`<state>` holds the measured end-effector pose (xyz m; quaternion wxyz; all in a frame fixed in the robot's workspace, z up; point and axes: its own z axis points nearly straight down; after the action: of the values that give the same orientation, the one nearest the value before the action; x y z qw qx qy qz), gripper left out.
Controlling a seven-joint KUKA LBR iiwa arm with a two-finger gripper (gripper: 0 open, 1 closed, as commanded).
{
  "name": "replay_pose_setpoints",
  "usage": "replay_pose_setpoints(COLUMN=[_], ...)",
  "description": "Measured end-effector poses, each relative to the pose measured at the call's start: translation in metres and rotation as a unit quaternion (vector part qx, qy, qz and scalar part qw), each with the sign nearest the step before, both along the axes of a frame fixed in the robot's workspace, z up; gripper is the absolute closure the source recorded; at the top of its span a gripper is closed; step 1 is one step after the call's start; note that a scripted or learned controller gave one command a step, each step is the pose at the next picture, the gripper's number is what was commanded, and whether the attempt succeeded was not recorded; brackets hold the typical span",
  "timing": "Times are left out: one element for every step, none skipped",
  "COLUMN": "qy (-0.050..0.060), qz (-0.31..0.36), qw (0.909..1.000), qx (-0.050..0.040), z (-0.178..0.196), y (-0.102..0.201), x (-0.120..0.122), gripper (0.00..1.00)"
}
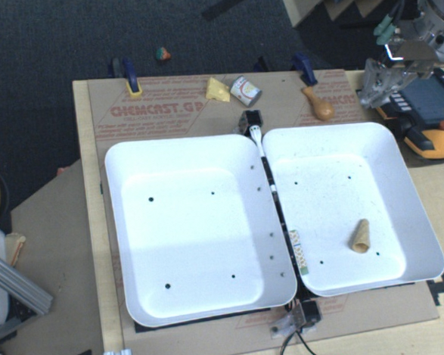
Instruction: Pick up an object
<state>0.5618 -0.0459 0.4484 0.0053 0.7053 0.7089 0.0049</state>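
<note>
hovering at the upper right of the frame, the gripper (385, 74) sits beyond the right bin (403, 168), well apart from the tan cone-shaped object (359, 235) lying in that bin's lower right; i judge the reach has not begun. whether it is open or shut i cannot tell. the left bin (126, 217) adjoins on the cardboard-covered worktop (171, 104), with dark carpet (46, 41) beyond.
</note>
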Motion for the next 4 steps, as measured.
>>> replay_pose_setpoints(qy=[0.012,0.011,-0.001,0.012], qz=[-0.001,0.001,0.001,0.002], qw=[0.9999,0.9999,1.0,0.9999], qx=[0.0007,0.0013,0.0017,0.0007], z=[-0.105,-0.185,-0.079,-0.158], y=[0.024,0.109,0.181,0.269], x=[0.04,0.06,0.107,0.095], gripper=[1.0,1.0,1.0,1.0])
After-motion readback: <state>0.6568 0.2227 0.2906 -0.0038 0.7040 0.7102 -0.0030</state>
